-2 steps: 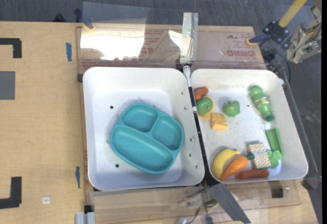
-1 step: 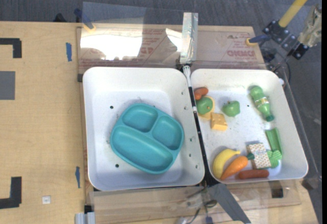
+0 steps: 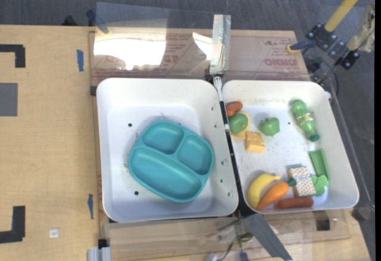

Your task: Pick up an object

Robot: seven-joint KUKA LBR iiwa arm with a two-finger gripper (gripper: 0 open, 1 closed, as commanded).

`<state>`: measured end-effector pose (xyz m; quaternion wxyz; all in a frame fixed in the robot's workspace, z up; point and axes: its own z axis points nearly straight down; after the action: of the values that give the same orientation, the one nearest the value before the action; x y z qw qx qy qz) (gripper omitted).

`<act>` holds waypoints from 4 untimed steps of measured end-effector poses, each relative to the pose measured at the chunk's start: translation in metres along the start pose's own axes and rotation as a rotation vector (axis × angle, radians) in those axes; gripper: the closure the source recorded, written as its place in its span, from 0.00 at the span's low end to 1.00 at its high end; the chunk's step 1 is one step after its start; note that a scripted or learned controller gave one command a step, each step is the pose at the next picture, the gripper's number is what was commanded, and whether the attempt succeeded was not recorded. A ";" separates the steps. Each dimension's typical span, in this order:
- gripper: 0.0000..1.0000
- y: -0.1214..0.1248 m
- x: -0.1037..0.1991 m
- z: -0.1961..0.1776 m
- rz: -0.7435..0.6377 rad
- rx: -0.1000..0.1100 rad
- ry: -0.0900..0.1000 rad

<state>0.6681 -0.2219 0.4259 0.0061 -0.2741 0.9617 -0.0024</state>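
Toy food sat in right bin when I looked: banana, carrot, red sausage, cheese block, two green apples, green bottle. Teal plate lay alone in left bin. I could not tell how gripper fingers stood.

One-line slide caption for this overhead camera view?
Teal divided plate in the left bin; toy foods, including banana and carrot, in the right bin.
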 end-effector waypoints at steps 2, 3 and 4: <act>1.00 0.000 -0.002 -0.034 -0.269 0.005 -0.009; 1.00 0.000 0.000 -0.050 -0.547 -0.003 0.000; 1.00 0.000 0.000 -0.061 -0.841 -0.004 -0.001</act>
<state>0.6677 -0.2216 0.4874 0.0042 -0.6428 0.7661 -0.0026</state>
